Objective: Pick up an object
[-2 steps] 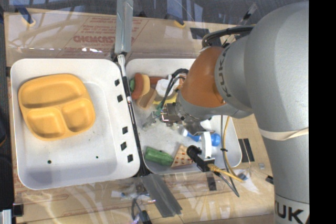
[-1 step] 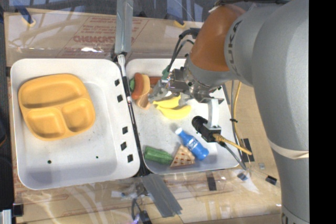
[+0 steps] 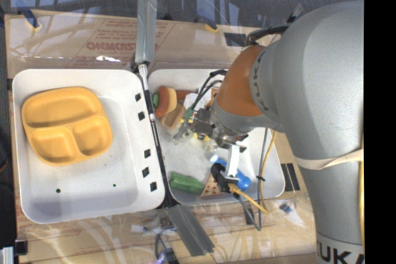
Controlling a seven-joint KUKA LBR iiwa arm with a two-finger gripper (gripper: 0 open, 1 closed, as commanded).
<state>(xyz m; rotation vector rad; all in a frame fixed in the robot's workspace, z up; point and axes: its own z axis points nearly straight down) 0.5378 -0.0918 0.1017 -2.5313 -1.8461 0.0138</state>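
Observation:
My gripper (image 3: 184, 128) reaches down into the right bin (image 3: 272, 185), below the orange wrist band (image 3: 238, 93). It hangs just beside and below a toy hot dog (image 3: 167, 103), a red-orange sausage with a tan bun, at the bin's upper left. A green oblong object (image 3: 187, 182) lies at the bin's lower left. A blue and white object (image 3: 238, 179) lies to the green object's right, partly behind a cable. The arm hides much of the bin's middle.
The left bin (image 3: 37, 195) bears a yellow divided plate (image 3: 65, 123) in its upper left part. A grey divider strip (image 3: 146, 28) runs between the bins. A brown perforated piece (image 3: 211, 187) lies by the green object. The big grey arm body (image 3: 322, 89) covers the right side.

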